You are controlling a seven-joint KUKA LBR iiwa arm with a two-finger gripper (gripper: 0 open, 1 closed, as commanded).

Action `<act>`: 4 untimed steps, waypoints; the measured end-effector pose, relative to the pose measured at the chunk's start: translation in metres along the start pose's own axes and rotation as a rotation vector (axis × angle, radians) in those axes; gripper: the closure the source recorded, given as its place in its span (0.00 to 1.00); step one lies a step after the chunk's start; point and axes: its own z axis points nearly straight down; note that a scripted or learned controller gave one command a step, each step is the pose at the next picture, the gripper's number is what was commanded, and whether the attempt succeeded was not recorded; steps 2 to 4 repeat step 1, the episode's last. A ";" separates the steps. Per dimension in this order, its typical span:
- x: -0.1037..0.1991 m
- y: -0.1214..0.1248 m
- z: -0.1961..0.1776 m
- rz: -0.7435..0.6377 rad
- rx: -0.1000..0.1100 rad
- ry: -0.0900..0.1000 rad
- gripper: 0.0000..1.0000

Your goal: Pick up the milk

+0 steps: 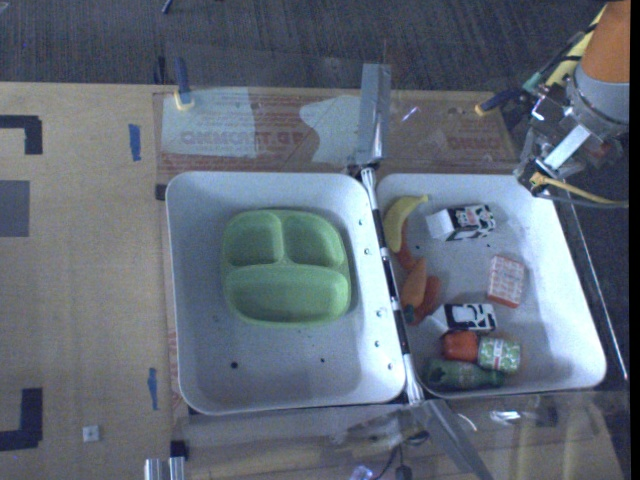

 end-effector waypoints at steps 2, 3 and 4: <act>-0.045 -0.081 0.010 -0.457 0.003 0.000 1.00; -0.045 -0.081 0.010 -0.457 0.003 0.000 1.00; -0.045 -0.081 0.010 -0.457 0.003 0.000 1.00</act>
